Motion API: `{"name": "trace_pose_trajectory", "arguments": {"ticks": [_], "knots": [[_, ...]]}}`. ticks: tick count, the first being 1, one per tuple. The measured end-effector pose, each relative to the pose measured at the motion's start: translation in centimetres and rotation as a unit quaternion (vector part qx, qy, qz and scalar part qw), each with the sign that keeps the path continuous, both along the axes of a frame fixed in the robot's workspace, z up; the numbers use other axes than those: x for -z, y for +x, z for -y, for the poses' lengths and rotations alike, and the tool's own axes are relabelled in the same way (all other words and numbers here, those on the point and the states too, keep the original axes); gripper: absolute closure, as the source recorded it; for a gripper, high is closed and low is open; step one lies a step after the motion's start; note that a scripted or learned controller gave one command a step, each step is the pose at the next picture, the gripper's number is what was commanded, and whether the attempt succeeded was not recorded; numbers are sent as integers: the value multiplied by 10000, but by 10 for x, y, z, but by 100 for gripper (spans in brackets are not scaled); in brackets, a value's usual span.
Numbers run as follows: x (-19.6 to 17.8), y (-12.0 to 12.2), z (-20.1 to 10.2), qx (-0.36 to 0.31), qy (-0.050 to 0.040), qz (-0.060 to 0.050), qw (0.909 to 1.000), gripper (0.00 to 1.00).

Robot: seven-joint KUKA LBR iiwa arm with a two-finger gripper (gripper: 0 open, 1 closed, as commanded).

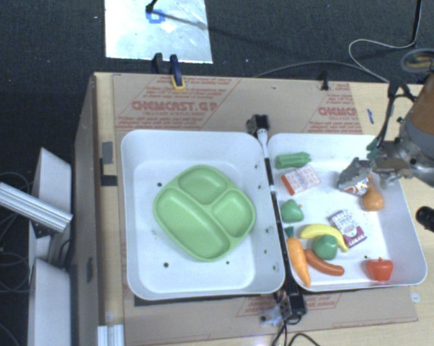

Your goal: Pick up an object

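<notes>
The gripper sits low over a small packet just left of the orange pear; its grasp I cannot tell, so best descend squarely, close firmly, then lift straight.

The desk is topped with a brown sheet printed in red lettering, bare along its far strip and at its near edge. Two shallow white bins rest directly on it, side by side and touching along their inner walls. The left bin sits near the middle of the desk, and the right bin reaches close to the desk's right side. A small black clamp stands at the far end of the seam between the bins, and another fitting sits at the near end. A blue and yellow clip grips the far edge of the desk.
</notes>
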State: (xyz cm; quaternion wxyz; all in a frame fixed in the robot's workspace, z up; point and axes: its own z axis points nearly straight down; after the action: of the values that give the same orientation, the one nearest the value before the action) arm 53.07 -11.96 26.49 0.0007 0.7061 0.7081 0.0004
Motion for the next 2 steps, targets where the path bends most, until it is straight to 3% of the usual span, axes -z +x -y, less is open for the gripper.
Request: {"name": "trace_pose_trajectory", "arguments": {"ticks": [1, 2], "knots": [[156, 18, 29, 11, 3, -15, 10000, 0], [181, 60, -5, -1, 3, 0, 10000, 0]]}}
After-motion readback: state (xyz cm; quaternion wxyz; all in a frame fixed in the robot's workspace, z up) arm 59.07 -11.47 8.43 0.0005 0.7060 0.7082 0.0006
